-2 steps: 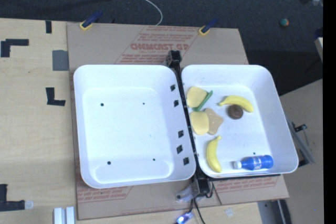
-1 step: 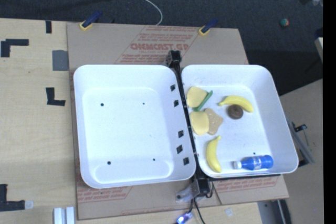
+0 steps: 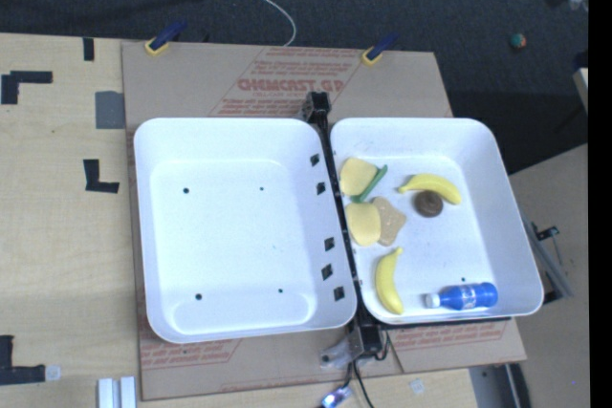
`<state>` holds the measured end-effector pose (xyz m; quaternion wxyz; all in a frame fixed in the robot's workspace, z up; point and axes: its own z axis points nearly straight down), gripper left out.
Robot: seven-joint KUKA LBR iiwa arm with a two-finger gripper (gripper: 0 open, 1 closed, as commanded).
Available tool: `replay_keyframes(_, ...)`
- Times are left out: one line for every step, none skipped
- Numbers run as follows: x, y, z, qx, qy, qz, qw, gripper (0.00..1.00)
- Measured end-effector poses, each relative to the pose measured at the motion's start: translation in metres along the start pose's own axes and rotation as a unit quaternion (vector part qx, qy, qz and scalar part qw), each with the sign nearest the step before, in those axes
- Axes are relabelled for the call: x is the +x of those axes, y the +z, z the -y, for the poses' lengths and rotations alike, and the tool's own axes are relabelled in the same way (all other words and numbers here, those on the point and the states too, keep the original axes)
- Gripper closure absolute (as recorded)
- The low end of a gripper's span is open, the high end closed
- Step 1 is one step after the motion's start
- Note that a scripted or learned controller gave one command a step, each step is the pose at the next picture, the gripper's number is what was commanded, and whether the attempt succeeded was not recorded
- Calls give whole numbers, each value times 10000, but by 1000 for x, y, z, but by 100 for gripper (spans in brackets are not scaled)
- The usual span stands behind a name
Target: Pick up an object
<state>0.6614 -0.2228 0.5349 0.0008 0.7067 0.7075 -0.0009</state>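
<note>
In the right bin lie two bananas, a blue bottle and more. I cannot tell how the tool stands. Pick the lone bottle; drop straight down across its middle.

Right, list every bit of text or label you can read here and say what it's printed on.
"CHEMCAST GP", red print on the brown board under the bins; it reads a little soft, so the last letters are my best reading.
More red print on the board's near edge: too small and blurred to read.
Blue bottle in the right bin: label too small to read.
</note>
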Motion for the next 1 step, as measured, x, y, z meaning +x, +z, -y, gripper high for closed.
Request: replay_keyframes(3,0,10,1,10,-6,10000,100)
